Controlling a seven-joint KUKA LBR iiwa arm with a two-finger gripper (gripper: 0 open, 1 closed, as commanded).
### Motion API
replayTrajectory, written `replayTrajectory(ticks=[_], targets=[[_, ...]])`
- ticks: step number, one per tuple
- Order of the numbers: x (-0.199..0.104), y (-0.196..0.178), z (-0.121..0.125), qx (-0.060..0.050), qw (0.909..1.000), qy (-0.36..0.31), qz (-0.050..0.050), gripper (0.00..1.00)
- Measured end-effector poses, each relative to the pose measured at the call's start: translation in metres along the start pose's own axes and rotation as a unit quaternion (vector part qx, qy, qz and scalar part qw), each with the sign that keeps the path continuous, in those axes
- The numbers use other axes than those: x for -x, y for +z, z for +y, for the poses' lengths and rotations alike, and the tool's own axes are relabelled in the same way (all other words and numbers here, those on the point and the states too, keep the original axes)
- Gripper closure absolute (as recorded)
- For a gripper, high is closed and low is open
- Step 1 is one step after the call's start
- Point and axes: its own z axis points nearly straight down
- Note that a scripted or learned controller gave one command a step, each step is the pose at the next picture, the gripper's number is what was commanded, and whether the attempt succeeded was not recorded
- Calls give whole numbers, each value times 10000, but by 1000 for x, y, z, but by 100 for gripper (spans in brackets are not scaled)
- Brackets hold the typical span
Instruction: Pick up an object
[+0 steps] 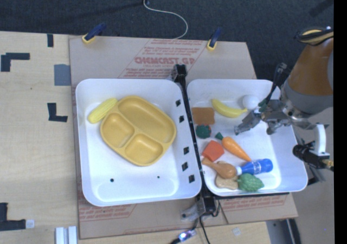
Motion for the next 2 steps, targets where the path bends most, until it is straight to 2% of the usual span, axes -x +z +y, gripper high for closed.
replayTrajectory(ticks=[1,2], targets=[[0,-7,3,67,10000,-18,-12,0],[-8,39,5,50,10000,-19,-12,0]])
